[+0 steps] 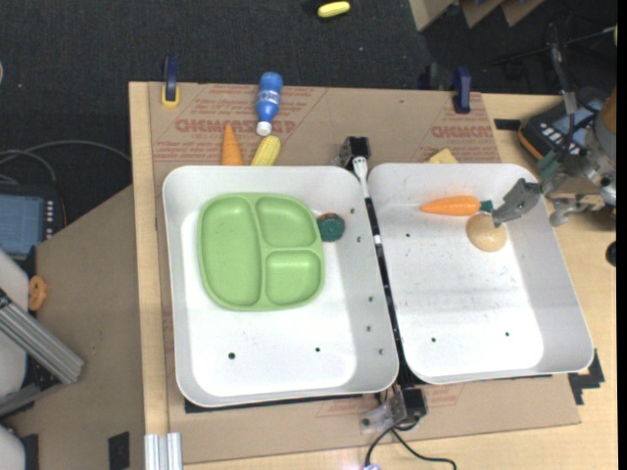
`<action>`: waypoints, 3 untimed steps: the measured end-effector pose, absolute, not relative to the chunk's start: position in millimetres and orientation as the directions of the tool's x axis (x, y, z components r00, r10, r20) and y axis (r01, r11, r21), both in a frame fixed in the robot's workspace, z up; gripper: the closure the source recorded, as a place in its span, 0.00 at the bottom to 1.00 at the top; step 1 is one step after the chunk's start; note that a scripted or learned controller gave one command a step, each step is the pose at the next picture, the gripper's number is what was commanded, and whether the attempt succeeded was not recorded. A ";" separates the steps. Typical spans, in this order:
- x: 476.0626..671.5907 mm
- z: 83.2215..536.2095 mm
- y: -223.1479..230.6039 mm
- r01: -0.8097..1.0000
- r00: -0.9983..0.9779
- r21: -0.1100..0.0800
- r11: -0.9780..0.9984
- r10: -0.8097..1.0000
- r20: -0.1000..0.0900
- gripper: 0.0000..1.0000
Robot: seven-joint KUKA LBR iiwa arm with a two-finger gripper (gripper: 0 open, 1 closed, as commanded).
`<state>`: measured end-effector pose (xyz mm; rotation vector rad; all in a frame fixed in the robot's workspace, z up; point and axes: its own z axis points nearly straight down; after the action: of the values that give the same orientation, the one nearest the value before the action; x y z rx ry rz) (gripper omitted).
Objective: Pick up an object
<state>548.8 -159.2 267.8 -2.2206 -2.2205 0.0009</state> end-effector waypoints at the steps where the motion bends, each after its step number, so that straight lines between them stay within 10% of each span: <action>1: 593.3 102.3 -173.9 1.000 -0.002 -0.007 0.002 1.000 0.002 0.00; 2: 633.7 91.5 -135.7 1.000 -0.002 0.009 0.002 1.000 -0.009 0.00; 3: 633.0 92.3 -136.4 1.000 0.000 0.010 0.000 1.000 -0.006 0.00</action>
<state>633.0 -136.4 92.3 -2.2302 -2.2293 -0.0044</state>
